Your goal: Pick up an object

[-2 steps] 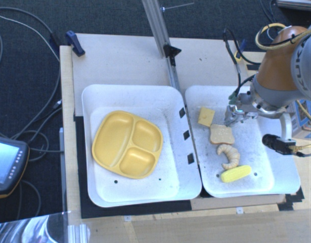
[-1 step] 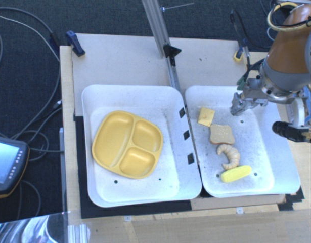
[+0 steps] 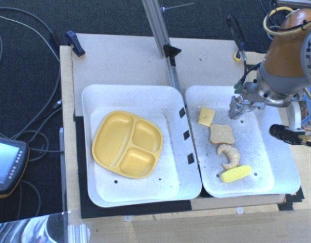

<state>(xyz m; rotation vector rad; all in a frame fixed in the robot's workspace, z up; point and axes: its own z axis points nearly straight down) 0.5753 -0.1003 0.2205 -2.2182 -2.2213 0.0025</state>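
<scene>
gripper [image 3: 239, 108]: jaw state cannot be told, poised over right bin [image 3: 281, 178] upper area | cheese slice [image 3: 206, 117] just left | bread slice [image 3: 222, 134], shrimp [image 3: 229, 156], corn cob [image 3: 235, 174] below | left bin [image 3: 94, 97]: yellow divided plate [image 3: 127, 144]

Even bright overhead light, soft short shadows, white bins [image 3: 145, 92] slightly washed out, mild softness overall.

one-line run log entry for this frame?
gripper: over right bin, nothing held | cheese, bread, shrimp, corn: in right bin | yellow tray: left bin
</scene>
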